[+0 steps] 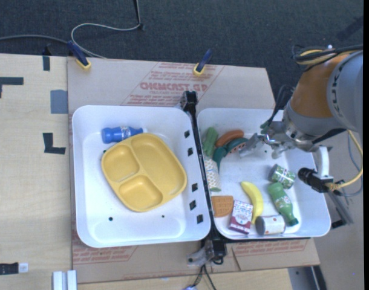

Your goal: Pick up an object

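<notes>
The right bin [257, 116] holds several small items. An orange sausage [230, 137] lies at its upper left, beside a green cucumber [209, 139] and a teal piece [221, 152]. My gripper [245, 146] reaches in from the right, low over the bin floor. It is open just right of the sausage and teal piece, with nothing between its fingers. Further down lie a banana [253, 196], a green bottle [282, 204], a green can [282, 176], a cracker [221, 205] and a small box [241, 215].
The left bin [88, 210] carries a yellow divided plate [143, 171] and a blue bottle [120, 134] at its top left. A white-and-red cylinder [270, 225] sits at the right bin's front edge. A clear packet [211, 175] lies along the dividing wall.
</notes>
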You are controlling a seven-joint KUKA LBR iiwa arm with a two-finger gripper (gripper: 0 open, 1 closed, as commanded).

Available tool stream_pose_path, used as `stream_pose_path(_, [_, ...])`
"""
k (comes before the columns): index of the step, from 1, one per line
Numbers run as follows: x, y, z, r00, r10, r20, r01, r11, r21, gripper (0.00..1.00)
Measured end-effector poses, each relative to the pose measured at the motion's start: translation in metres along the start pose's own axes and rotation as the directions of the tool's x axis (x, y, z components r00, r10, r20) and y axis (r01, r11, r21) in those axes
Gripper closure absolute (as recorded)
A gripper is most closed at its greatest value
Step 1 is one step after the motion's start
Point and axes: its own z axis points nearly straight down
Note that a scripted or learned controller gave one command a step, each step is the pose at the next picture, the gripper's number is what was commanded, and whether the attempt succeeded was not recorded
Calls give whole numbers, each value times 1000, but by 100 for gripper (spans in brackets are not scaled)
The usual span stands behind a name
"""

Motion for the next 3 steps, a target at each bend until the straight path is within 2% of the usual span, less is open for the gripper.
stream_pose_path(1, [26,-14,54,1000,1,2,-1,1000,-5,0])
stream_pose_path(2, [25,-14,45,1000,2,4,-2,1000,-7,100])
stream_pose_path(3, [25,-14,45,1000,2,4,-2,1000,-8,0])
